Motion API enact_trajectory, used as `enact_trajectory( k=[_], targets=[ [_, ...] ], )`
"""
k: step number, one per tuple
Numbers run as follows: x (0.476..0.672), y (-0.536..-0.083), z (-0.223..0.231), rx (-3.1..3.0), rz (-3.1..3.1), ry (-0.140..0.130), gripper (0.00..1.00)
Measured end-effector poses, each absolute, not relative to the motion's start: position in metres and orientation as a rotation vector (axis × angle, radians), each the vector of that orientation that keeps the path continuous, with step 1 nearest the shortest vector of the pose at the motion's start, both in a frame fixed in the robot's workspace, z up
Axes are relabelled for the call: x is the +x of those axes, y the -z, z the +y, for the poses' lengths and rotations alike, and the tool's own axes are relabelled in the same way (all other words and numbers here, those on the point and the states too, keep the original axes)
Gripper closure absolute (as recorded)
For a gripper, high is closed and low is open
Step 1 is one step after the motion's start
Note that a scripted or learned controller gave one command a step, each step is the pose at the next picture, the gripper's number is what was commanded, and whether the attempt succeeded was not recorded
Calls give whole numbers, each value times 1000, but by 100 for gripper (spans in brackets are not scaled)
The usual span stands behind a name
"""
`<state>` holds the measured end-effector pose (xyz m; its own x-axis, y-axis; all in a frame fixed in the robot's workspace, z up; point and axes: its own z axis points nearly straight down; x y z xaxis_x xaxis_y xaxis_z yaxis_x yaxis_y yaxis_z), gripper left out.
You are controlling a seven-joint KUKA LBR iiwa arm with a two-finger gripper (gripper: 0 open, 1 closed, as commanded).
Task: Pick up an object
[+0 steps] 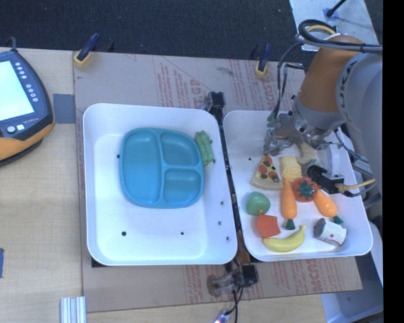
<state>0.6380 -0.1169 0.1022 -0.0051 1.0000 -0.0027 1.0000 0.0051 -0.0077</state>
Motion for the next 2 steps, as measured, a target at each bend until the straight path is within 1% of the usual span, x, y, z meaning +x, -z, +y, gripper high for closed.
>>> enact_trajectory(
  k=[1,2],
  targets=[
    [638,-102,-117,-2213,-2225,-12,0],
    [656,-92,-118,-2212,-2230,-6,0]
  ],
)
